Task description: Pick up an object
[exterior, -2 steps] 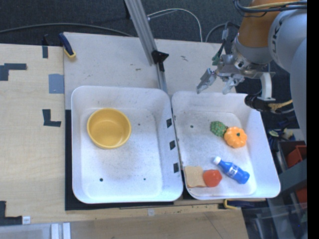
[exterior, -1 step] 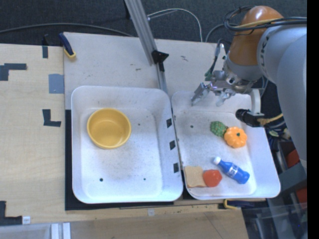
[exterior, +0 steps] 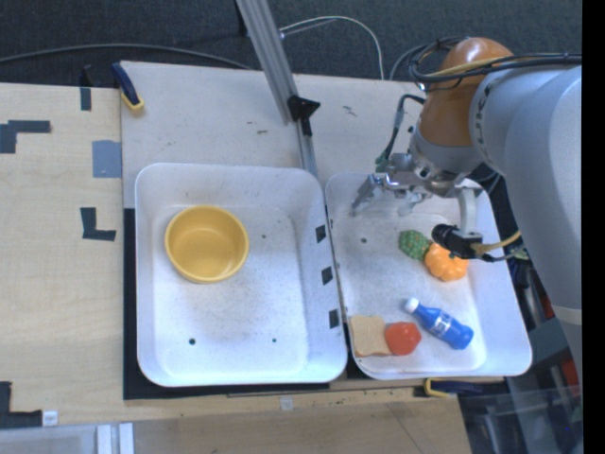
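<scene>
Leftward, a round yellow plastic bowl [exterior: 207, 243] sits in the left white bin [exterior: 151, 282], smooth and steep-walled; pinching its rim could slip. Along the right white bin's [exterior: 378, 258] near edge lie a tan sponge-like square [exterior: 368, 335], a red rounded piece [exterior: 403, 338] and a small blue bottle [exterior: 441, 325], crowded enough to get nudged. Green [exterior: 414, 245] and orange lumpy toys [exterior: 446, 263] touch. The gripper [exterior: 408, 180] hangs over that bin's far edge; whether its fingers are spread, I cannot tell.

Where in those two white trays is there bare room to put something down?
Left bin: bare everywhere right of and below the yellow bowl. Right bin: a bare strip down its left-centre. Crowded along its right and bottom: green and orange toys, blue bottle, red ball, sponge.
</scene>
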Available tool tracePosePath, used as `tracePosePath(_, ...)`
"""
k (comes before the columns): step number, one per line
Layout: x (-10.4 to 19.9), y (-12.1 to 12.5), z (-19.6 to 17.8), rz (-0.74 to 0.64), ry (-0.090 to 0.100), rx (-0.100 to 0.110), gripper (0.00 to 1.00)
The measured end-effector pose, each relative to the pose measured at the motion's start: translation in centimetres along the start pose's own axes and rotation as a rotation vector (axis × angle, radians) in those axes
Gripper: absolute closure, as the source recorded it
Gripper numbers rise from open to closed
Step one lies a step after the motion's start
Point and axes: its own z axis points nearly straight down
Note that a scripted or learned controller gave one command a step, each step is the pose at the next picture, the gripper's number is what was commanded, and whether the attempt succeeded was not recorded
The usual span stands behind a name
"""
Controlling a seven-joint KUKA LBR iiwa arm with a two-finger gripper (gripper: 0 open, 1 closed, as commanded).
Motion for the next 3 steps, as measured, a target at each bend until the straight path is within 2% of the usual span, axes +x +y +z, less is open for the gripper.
tracePosePath(1,0.0,0.1,-1.3,-0.002,0.0,-0.004,1.0)
tracePosePath(2,0.0,-0.1,-7.7,0.0,0.0,-0.012,1.0)
tracePosePath(3,0.1,0.0,-12.0,0.0,0.0,-0.011,1.0)
